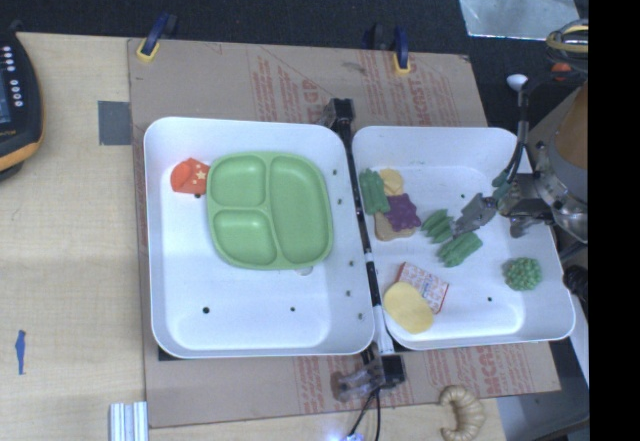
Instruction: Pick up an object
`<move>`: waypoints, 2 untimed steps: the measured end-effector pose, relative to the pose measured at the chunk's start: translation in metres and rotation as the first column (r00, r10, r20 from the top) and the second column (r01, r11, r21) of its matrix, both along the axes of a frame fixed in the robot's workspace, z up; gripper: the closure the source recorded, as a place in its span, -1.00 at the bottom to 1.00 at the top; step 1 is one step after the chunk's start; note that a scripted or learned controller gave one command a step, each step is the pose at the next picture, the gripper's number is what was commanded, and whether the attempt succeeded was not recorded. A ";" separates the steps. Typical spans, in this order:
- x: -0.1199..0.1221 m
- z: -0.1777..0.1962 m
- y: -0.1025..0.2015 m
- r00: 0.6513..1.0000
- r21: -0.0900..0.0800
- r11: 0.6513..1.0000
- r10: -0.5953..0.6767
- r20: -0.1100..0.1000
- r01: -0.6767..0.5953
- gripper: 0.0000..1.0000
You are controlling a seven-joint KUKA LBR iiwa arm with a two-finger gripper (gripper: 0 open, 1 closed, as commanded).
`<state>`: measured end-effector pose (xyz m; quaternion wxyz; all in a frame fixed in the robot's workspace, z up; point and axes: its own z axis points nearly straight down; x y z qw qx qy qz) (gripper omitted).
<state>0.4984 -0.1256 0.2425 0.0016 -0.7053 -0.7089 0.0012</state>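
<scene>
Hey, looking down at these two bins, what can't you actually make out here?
- Tool: too small and dark in the camera view to judge its grip.
- Arm: cut off at the right.
- Red object: partly hidden behind the green plate.
- Small card: print too small to read.

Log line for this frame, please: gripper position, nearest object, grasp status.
gripper: low in right bin | nearest: green bean pieces | grasp: none visible
</scene>
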 end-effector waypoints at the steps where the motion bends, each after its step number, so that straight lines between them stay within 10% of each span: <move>1: 0.059 -0.109 -0.026 1.000 -0.001 1.000 0.000 -0.006 0.000 -1.00; 2: 0.050 -0.148 -0.015 1.000 -0.009 1.000 -0.003 0.011 0.003 -1.00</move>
